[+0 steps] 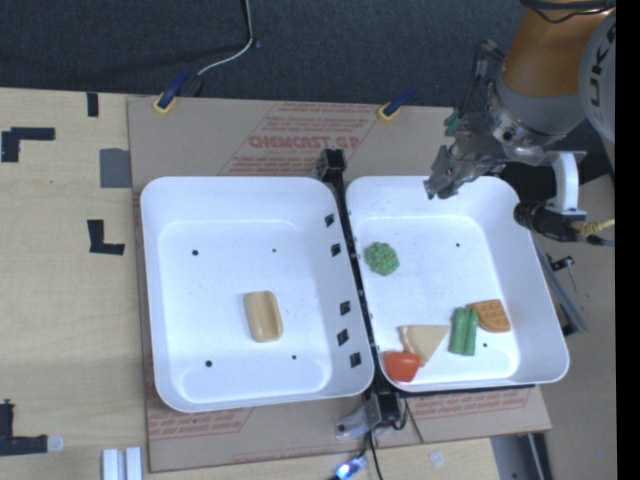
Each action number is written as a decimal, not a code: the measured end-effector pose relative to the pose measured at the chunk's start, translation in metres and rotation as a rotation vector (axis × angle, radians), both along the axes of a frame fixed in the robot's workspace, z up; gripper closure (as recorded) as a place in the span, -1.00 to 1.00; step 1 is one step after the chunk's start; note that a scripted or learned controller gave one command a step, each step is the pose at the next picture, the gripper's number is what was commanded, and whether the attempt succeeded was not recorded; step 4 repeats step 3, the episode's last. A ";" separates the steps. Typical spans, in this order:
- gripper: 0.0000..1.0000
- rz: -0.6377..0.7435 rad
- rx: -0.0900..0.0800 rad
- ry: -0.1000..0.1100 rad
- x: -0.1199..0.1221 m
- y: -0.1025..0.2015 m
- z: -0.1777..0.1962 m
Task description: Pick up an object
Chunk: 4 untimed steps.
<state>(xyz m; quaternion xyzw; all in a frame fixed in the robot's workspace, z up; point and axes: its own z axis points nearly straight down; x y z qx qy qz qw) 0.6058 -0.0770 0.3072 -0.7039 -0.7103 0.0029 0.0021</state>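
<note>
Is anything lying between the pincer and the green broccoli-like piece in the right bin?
Nothing visible. The pincer hangs over the right white bin's far edge, and only bare bin floor separates it from the bumpy green broccoli-like piece.

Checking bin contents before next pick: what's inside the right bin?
The right bin holds a green broccoli piece, a beige wedge, a red piece, a green stick and an orange waffle piece. The gripper covers its far rim.

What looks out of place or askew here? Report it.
Nothing stands out. The tan bread roll lies alone in the left bin; the other toy foods sit inside the right bin, nothing spilled.
</note>
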 end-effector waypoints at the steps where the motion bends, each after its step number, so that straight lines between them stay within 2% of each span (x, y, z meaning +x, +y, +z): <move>1: 1.00 -0.004 0.002 -0.001 0.050 0.041 -0.080; 2: -1.00 -0.007 0.000 -0.005 0.049 0.038 -0.074; 3: 1.00 -0.006 0.000 -0.005 0.049 0.039 -0.064; 4: 1.00 -0.006 0.000 -0.005 0.049 0.039 -0.064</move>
